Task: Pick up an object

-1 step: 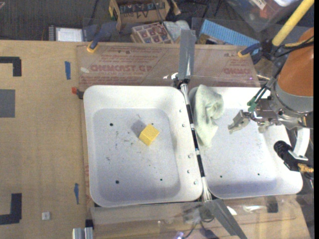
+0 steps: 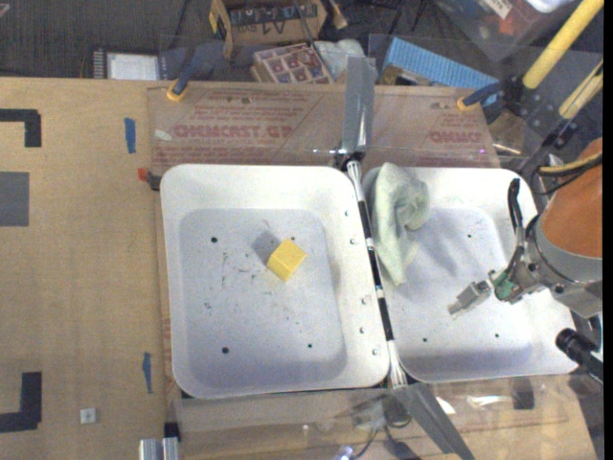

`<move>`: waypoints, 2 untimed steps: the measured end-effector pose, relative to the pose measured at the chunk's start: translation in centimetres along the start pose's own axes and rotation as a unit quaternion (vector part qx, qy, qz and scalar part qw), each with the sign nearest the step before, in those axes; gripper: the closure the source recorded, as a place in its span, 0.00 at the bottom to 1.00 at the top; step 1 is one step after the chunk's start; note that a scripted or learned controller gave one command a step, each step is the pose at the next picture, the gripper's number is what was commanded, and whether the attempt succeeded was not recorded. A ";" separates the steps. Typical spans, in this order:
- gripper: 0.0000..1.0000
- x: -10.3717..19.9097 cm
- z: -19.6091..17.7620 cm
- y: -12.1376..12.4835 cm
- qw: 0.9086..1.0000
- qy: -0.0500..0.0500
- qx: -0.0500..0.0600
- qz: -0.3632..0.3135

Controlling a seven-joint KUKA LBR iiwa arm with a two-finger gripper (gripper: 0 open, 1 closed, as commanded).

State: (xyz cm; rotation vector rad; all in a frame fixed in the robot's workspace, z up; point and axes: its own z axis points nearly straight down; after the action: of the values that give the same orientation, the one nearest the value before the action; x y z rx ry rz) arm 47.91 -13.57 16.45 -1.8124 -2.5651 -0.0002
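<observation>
arm (image 2: 579, 228): cut off by right edge | tool (image 2: 469, 297): small, finger state unreadable | right bin (image 2: 460, 357): right rim hidden under arm

Two bins side by side
Block (image 2: 286, 259) lies in the left bin (image 2: 182, 195); cloth (image 2: 395, 218) lies in the right bin's (image 2: 460, 185) left part

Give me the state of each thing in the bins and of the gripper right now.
yellow block: resting on the left bin floor, near its centre, free.
pale cloth: crumpled, lying at the right bin's left wall, free.
gripper: low over the right bin floor, apart from the cloth, holding nothing visible.
</observation>
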 end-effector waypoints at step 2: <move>0.00 -5.9 7.8 0.4 0.999 -0.002 -0.002 0.034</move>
State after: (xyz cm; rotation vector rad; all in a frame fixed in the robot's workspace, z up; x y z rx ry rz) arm 50.28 -19.02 8.70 -1.9014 -2.5074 -0.0023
